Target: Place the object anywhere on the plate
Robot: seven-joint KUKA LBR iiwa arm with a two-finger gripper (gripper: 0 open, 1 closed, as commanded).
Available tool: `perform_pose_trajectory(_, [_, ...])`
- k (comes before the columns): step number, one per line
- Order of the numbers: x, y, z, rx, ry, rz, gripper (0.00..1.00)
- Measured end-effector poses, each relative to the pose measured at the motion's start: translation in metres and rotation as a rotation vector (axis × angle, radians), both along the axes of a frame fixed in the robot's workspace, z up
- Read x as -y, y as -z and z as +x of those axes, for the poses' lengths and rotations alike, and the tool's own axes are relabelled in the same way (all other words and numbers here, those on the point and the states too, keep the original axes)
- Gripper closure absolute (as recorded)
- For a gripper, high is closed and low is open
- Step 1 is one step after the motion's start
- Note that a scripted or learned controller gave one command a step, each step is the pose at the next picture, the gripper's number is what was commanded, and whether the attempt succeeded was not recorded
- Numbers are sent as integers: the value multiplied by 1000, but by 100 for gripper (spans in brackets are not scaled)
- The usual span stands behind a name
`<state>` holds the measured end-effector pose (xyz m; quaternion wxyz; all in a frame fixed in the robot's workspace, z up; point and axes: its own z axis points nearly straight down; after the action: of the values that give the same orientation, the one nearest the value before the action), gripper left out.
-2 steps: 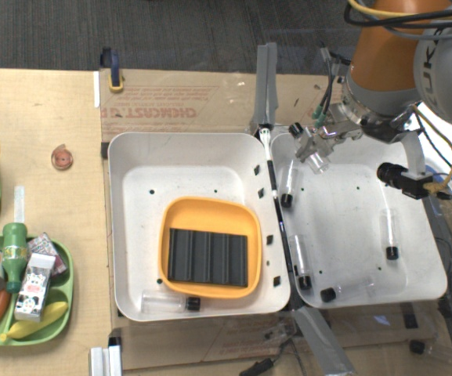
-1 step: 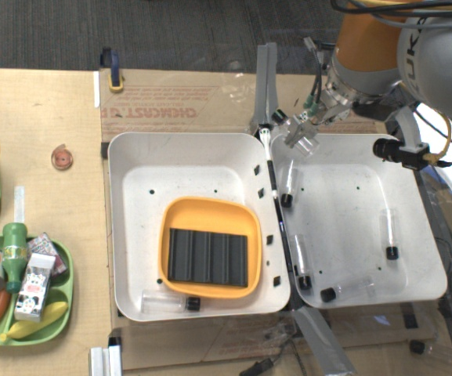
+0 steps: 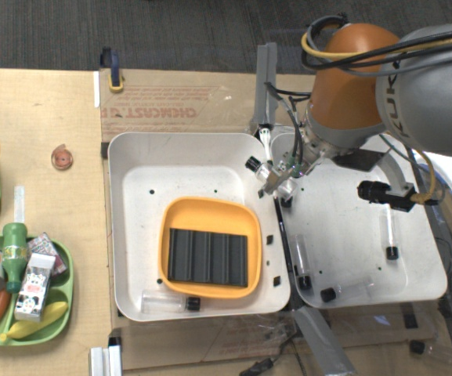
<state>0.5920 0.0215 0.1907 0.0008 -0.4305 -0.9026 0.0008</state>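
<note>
A yellow square plate (image 3: 210, 210) sits in the middle of the left white bin (image 3: 131, 210). A flat black ridged block (image 3: 207, 258) lies on the plate and covers most of its floor. My gripper (image 3: 277, 183) hangs over the rim between the two bins, above and to the right of the plate, well apart from the black block. I see nothing between its tips.
A clear tube with a black cap (image 3: 169, 304) lies at the left bin's front edge. The right bin (image 3: 414, 280) holds several clear tubes with black ends (image 3: 389, 235). On the bench at left stands a green tray of toy food (image 3: 22, 288).
</note>
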Motion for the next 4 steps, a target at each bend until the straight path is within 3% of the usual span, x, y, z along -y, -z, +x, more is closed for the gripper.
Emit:
perform_pose_trajectory(1, [-13,0,-50,1,-57,0,100])
perform_pose_trajectory(2, [-22,0,-115,-1,-200,1,100])
perform_pose_trajectory(3, [-65,-46,-23,2,-336,1,100])
perform_pose_trajectory(4, [-64,-46,-23,3,-336,0,0])
